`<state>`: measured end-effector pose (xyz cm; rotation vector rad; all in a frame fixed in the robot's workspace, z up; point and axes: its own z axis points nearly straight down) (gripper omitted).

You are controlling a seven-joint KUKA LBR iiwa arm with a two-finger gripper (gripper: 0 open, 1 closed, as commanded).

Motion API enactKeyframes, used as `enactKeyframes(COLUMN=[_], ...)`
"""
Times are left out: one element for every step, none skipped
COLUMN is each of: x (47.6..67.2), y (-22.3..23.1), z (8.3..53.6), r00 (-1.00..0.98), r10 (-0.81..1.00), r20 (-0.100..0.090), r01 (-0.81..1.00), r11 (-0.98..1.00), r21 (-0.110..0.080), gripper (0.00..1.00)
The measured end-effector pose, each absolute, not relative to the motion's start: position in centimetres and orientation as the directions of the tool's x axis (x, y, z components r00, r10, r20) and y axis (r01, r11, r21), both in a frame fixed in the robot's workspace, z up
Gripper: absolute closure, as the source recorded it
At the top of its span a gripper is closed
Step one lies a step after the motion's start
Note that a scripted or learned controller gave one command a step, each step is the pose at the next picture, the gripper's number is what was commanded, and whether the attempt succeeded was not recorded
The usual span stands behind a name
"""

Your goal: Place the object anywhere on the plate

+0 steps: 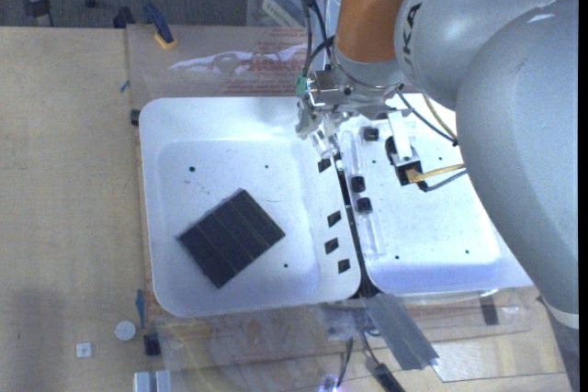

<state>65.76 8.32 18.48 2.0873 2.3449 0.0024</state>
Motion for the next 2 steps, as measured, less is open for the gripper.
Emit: enactKeyframes(x=[66.7, 66.6], y=[12.6, 20.5], z=[25.3, 36.1], r00=[-0.486, -0.652], r10=[0.874, 0.758], r20=[-0.002, -0.002], r01=[0.874, 0.758], r11=[0.486, 0.652], r21=[0.004, 0.004], gripper=[1.00, 1.00])
